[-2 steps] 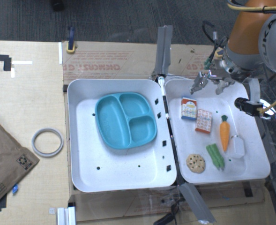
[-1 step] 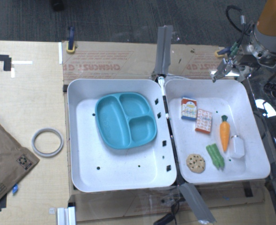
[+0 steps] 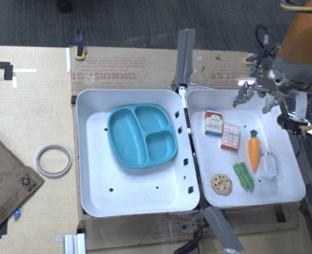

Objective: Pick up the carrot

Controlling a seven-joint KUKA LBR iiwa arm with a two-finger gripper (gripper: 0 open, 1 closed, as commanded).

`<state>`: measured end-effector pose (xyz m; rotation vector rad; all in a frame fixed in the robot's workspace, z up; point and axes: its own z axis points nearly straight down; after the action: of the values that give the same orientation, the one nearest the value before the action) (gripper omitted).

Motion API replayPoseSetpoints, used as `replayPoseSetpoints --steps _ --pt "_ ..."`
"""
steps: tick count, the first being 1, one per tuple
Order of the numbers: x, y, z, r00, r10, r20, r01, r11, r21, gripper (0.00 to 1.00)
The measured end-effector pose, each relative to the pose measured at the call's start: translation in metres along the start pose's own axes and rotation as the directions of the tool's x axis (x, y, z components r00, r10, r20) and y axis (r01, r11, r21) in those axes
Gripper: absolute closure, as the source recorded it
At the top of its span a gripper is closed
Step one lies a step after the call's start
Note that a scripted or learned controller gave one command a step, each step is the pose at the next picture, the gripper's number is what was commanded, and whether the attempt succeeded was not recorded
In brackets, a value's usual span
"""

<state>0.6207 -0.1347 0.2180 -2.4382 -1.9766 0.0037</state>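
Carrot (image 3: 254, 150) in right bin (image 3: 288, 194), blue plate (image 3: 142, 135) in left bin (image 3: 92, 189)

orange carrot (image 3: 254, 150), blue plate (image 3: 142, 135), green bean (image 3: 243, 175), white bins (image 3: 92, 194)

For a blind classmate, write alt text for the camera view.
An orange carrot lies in the right bin with two small boxes, a cookie, a green pod and a clear piece. The arm's pincer hovers above the bin's far edge. The left bin holds a blue tray.
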Motion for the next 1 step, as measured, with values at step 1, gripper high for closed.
replayPoseSetpoints --steps 1 --pt "0.0000 0.0000 0.0000 1.000 0.000 0.000 0.000 1.000 0.000 0.00"
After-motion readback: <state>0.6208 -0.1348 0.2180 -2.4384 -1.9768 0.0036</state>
